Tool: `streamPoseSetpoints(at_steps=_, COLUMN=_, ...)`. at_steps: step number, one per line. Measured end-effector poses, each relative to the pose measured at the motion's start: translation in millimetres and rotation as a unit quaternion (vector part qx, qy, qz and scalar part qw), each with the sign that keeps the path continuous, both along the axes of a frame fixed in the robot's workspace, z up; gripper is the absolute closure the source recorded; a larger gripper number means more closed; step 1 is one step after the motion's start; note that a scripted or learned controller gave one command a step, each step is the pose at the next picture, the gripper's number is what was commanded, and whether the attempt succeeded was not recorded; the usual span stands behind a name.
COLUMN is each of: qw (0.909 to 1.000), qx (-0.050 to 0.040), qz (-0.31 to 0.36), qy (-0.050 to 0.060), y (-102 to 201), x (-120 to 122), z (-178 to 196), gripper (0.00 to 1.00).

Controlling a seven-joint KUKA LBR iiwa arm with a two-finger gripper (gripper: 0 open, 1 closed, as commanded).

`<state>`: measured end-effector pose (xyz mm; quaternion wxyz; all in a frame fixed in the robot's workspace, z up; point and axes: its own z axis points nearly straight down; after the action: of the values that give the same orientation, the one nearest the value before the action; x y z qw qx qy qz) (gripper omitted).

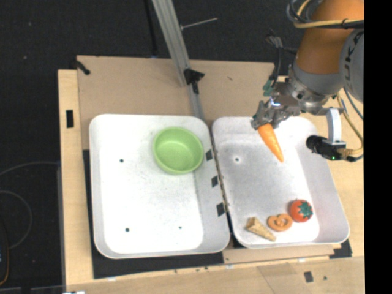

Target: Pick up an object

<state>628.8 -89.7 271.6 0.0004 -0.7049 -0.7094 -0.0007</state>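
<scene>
An orange carrot [272, 141] hangs point-down over the far part of the right bin [318, 182], its thick end caught between the fingers of my gripper [264, 120]. The gripper is shut on that end, and the carrot looks lifted off the bin floor. In the near corner of the right bin lie a red tomato [301, 210], an orange round piece [280, 222] and a tan wedge [260, 228]. A green bowl [177, 150] sits in the far part of the left bin [110, 182].
A grey metal pole [174, 38] slants up from the bench behind the bins. A black cable with a connector [324, 146] hangs by the right bin's right rim. The bins rest on a tan board [122, 84].
</scene>
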Motion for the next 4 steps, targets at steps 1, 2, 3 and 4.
streamPoseSetpoints(at_steps=1, qw=1.0000, qx=0.0002, qz=0.000, qy=0.000, y=43, x=-17, z=3, gripper=1.00)
streamPoseSetpoints(at_steps=2, qw=1.0000, qx=0.0003, qz=0.001, qy=0.000, y=92, x=-36, z=7, gripper=1.00)
streamPoseSetpoints(at_steps=3, qw=1.0000, qx=0.0001, qz=0.000, qy=0.000, y=134, x=-55, z=6, gripper=1.00)
streamPoseSetpoints(at_steps=4, qw=1.0000, qx=-0.0003, qz=0.000, qy=0.001, y=172, x=-77, z=2, gripper=1.00)
